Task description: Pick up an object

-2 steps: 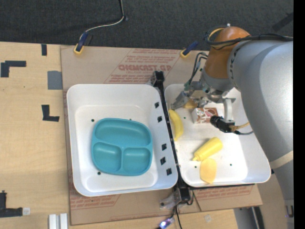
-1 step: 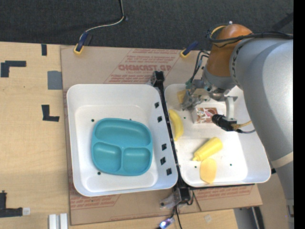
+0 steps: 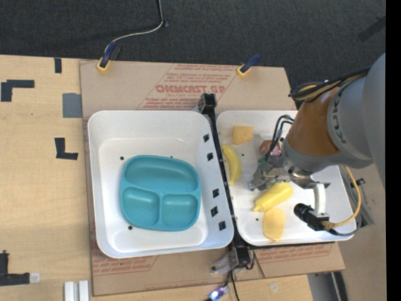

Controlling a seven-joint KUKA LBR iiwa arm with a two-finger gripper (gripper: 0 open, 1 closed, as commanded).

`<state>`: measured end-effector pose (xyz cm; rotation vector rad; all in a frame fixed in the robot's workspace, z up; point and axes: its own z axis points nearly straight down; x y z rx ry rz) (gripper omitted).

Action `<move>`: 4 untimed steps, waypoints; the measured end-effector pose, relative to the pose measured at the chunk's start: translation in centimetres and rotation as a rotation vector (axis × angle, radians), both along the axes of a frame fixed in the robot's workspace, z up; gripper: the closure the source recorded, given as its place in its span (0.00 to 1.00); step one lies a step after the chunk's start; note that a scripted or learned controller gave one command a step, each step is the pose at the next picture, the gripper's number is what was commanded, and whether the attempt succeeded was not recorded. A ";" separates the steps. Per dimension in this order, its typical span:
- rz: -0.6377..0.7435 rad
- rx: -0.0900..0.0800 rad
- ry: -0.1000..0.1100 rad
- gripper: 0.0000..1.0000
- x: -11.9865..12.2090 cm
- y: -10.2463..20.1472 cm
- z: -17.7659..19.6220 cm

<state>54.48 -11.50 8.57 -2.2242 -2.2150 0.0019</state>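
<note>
In the right bin lie several yellow toy foods: a cube-like piece at the back, a banana by the divider, a long yellow piece in the middle and a pale rounded piece at the front. My gripper reaches down from the right and sits just above the long yellow piece's far end, right of the banana. A small reddish object peeks out behind the gripper. The wrist hides the fingertips.
The left bin holds a teal divided plate. A black divider runs between the bins. The arm's orange band and grey body cover the right bin's right side. Cables hang near its front right corner.
</note>
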 end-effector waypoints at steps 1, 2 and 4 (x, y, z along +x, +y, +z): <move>0.015 -0.001 -0.018 1.00 11.3 7.0 10.6; 0.004 0.002 0.013 1.00 -6.9 10.2 9.8; 0.007 -0.001 0.003 1.00 -4.0 21.4 9.9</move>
